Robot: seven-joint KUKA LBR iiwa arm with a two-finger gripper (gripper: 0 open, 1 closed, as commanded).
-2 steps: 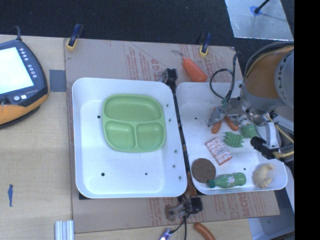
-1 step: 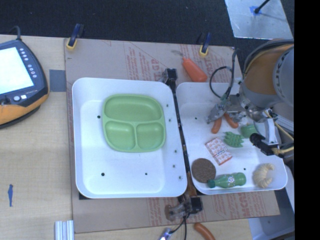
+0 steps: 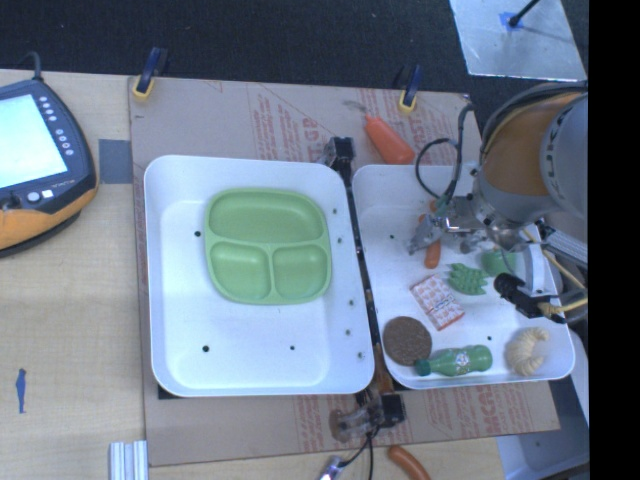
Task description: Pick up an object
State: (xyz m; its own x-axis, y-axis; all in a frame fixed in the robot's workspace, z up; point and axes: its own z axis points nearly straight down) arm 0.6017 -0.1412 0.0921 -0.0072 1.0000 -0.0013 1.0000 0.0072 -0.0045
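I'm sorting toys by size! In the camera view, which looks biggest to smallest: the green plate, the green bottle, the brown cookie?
1. green plate, clearly largest
2. green bottle
3. brown cookie
The bottle is longer, the cookie rounder; those two look close.

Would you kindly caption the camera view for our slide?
KUKA arm's end effector over the right bin of small objects; green divided plate in the left bin.

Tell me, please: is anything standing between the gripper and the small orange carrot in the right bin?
Nothing visible stands between them. The gripper is directly at the upper end of the small orange carrot in the right bin. The nearest other things, the red-patterned packet and the green toy, lie below and to the side, apart from the carrot.
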